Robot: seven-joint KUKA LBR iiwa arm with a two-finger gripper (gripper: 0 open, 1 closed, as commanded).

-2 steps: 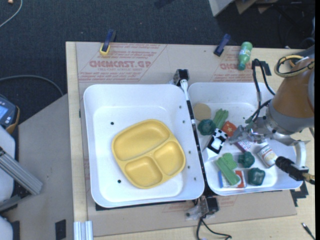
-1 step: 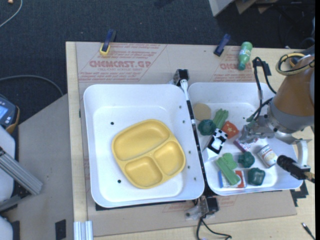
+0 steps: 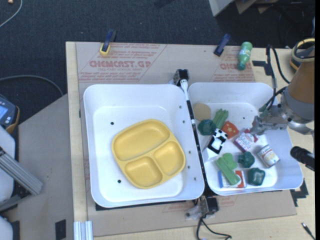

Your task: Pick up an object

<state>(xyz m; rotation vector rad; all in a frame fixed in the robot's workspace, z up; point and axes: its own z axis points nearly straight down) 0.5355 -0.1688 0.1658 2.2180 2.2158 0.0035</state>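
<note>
From my remote station I saw the gripper (image 3: 258,126) low over the right bin (image 3: 250,91), just above a small red-and-white packet (image 3: 245,141) lying among the clutter; whether it was released or clenched I could not tell. A yellow tray (image 3: 147,153) sat in the left bin (image 3: 100,104).

small toys (image 3: 235,156) heaped in right bin (image 3: 285,181)

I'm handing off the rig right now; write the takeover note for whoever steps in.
Gripper: low over the right bin, beside the pink-and-white packet; nothing seen between its fingers.
Things: the small items lie clustered in the right bin, including a green block, a small can and a black-and-white piece. The yellow divided tray sits in the left bin.
Done: no pick yet.
Left: grasp one item and lift it.
</note>
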